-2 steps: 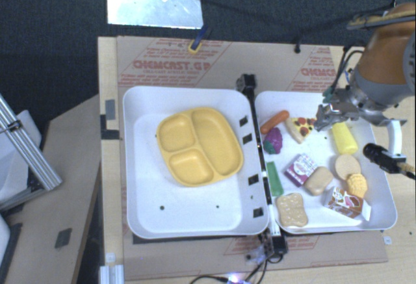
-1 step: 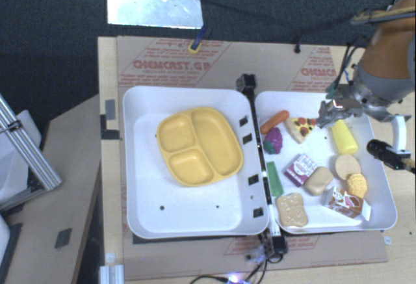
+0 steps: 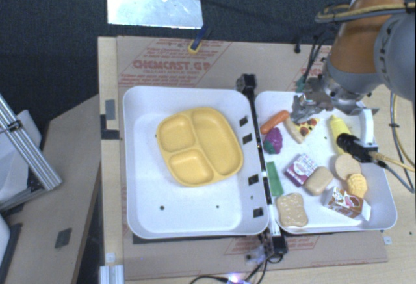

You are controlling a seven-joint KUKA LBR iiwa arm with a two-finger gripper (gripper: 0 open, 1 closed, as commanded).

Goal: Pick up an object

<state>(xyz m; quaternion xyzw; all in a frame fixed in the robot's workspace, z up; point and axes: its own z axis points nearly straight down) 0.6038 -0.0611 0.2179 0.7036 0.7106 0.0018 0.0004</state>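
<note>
Scanning left to right: yellow divided plate lies alone in the left bin. Right bin holds the toy food: carrot, purple grapes, pizza slice, cracker. Gripper hangs low at centre right of frame, just above the pizza slice; its opening cannot be told, nothing seen between the tips. Pick not yet done; grasp and lift remain.

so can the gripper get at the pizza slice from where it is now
Probably yes. The gripper hangs right over the pizza slice near the back of the right bin. The carrot and purple grapes lie close on its left, so a wide grasp might bump them.
</note>
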